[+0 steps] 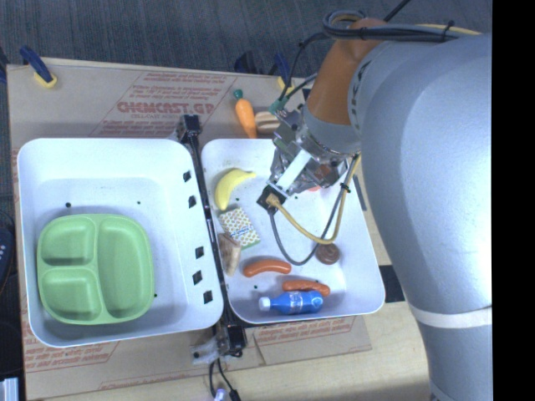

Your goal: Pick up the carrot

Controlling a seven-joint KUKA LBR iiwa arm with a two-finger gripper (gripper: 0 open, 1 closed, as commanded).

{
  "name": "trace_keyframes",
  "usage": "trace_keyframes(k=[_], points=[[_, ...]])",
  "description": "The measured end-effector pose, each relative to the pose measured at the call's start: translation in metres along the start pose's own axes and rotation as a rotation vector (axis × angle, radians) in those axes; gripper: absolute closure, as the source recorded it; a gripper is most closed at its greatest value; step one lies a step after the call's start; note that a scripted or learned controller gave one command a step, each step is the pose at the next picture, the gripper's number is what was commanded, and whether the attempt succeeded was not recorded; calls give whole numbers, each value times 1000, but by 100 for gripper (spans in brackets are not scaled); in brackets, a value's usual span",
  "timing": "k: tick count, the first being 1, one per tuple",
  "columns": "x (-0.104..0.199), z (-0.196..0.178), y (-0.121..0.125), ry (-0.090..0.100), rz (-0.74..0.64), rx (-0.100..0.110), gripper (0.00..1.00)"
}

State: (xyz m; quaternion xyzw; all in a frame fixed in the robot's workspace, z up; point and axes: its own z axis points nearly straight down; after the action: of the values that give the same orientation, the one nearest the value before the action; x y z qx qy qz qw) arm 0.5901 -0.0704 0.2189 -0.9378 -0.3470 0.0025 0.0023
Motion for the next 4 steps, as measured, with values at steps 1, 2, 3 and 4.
trace_keyframes(k=[1,2,3,4], points=[[31,-28,-31,1,308,-2,100],[76,-113,-15,2,503,-3,100],[62,-53,-94,-1,493,-2,100],[62,-53,-94,0,493,-3,0]])
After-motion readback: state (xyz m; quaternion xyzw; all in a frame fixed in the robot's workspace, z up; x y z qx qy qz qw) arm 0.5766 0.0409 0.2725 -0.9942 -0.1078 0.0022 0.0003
